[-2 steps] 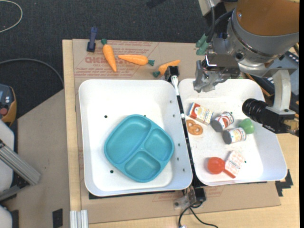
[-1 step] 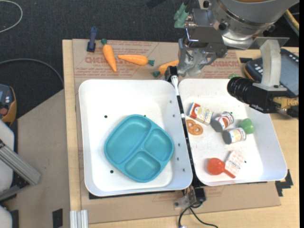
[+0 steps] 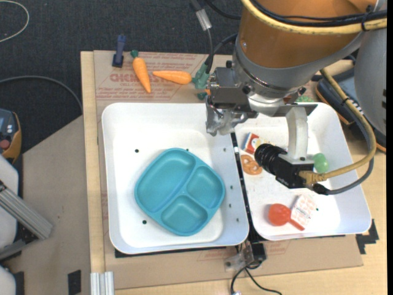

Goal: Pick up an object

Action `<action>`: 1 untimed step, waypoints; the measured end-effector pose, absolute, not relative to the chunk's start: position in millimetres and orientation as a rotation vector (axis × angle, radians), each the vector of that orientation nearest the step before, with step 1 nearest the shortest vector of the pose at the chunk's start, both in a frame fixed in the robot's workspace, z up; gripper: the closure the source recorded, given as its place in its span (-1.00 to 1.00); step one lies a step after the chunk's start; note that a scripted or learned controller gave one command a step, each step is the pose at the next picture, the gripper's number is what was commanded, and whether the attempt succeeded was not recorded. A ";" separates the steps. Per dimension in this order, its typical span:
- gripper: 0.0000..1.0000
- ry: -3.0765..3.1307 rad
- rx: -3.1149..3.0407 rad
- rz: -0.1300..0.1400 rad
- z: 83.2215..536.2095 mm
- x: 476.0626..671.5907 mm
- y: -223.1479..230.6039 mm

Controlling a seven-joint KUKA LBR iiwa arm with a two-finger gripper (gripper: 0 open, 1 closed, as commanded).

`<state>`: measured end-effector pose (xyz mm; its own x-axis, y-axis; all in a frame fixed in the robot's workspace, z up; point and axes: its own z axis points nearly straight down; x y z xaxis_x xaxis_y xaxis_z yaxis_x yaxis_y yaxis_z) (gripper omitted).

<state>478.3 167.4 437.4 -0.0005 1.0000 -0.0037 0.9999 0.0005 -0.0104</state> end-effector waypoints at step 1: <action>1.00 -2.229 -2.213 -0.004 444.8 478.6 228.3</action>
